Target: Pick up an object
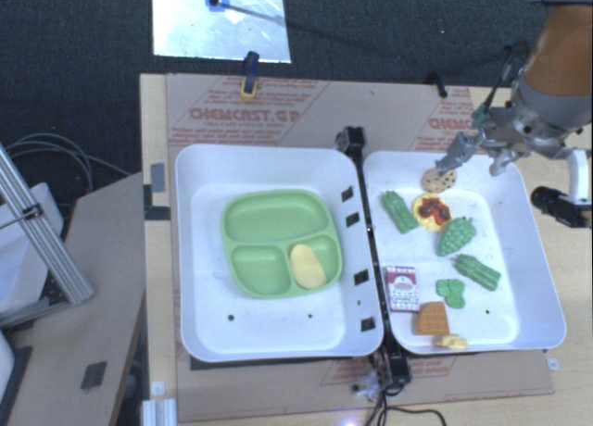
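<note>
My gripper point(482, 157) hangs over the far edge of the right bin point(528, 257), and its two fingers point(460, 150) are spread open with nothing between them. A round tan cookie point(438, 179) lies just below and left of the left fingertip. Nearer the camera in the same bin lie a green pickle point(400, 211), a red and yellow pizza piece point(433, 211), a leafy green piece point(457, 235), a green cucumber point(477, 271), a small green piece point(451, 292), a red and white box point(402, 287), an orange cracker point(431, 319) and a small yellow bit point(452, 342).
The left bin point(199, 257) holds a green divided tray point(269, 220) with a yellow oval piece point(309, 265) in its lower right compartment. A black divider point(363, 230) runs between the bins. A shiny sheet point(220, 7) lies beyond the bench.
</note>
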You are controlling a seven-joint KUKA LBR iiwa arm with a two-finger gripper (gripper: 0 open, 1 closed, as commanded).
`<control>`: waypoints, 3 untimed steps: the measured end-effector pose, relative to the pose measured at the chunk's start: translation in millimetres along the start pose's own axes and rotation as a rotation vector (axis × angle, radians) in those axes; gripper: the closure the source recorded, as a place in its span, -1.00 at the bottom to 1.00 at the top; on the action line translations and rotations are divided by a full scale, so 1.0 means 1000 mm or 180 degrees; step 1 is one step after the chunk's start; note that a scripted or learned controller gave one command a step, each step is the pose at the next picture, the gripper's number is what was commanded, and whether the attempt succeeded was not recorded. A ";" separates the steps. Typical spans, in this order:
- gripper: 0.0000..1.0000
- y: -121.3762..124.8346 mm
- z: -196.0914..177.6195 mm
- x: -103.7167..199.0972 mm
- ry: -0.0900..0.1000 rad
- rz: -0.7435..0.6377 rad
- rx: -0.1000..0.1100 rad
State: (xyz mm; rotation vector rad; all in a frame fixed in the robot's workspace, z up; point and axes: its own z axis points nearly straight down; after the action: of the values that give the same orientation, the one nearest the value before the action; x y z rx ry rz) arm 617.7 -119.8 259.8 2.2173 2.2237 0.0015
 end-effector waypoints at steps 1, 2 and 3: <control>-1.00 -0.067 0.074 0.074 0.0017 -0.0021 0.0039; -1.00 -0.108 0.076 0.138 0.0010 -0.0020 0.0016; -1.00 -0.061 0.075 0.074 -0.0008 0.0018 -0.0012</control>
State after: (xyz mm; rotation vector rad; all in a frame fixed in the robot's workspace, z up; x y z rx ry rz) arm 556.5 -46.0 185.0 2.2206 2.2142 0.0030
